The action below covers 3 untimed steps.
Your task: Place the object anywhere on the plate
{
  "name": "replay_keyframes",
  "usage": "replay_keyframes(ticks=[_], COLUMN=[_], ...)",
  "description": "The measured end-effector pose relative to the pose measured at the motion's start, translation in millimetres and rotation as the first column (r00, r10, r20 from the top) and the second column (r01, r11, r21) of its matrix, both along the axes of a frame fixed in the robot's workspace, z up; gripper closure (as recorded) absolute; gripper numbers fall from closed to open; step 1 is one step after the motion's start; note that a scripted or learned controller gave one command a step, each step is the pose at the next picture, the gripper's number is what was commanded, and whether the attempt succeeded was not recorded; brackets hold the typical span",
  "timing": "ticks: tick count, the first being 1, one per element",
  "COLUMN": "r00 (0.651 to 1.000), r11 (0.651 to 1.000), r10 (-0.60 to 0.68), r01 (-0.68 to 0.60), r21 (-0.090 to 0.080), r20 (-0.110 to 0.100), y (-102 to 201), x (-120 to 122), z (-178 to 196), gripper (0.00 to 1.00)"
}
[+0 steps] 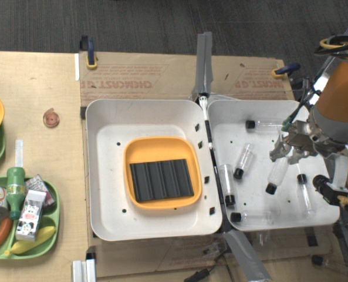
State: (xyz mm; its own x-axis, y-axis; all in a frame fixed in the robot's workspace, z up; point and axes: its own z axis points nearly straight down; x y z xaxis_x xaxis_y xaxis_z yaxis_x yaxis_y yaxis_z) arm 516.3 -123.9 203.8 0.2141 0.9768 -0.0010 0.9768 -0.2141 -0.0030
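Gripper (286, 150) over the right bin (262, 113), grip state unclear; a vial (275, 178) just below, plate (162, 172) far left

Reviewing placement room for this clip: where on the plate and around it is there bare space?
The orange plate shows only a bare rim around the dark ribbed block. White floor of the left bin rings the plate. The right bin is crowded with clear tubes, where the gripper hovers.

Grey arm (329, 113) with orange band, metal claw (286, 151), black cables.
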Motion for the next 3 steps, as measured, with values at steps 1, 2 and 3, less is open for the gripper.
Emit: replay_keyframes(ticks=[1,2,3], r00=[0.994,0.937,0.818], r11=[0.994,0.937,0.818], r10=[0.105,0.350,0.575], r01=[-0.105,-0.350,-0.575], r21=[-0.001,-0.002,-0.003], r20=[0.000,0.003,0.004], y=[-60.7,-85.3,-98.6], x=[58.2,140.4,143.2], z=[19.9,19.4,73.1], gripper=[1.00,1.00,1.00])
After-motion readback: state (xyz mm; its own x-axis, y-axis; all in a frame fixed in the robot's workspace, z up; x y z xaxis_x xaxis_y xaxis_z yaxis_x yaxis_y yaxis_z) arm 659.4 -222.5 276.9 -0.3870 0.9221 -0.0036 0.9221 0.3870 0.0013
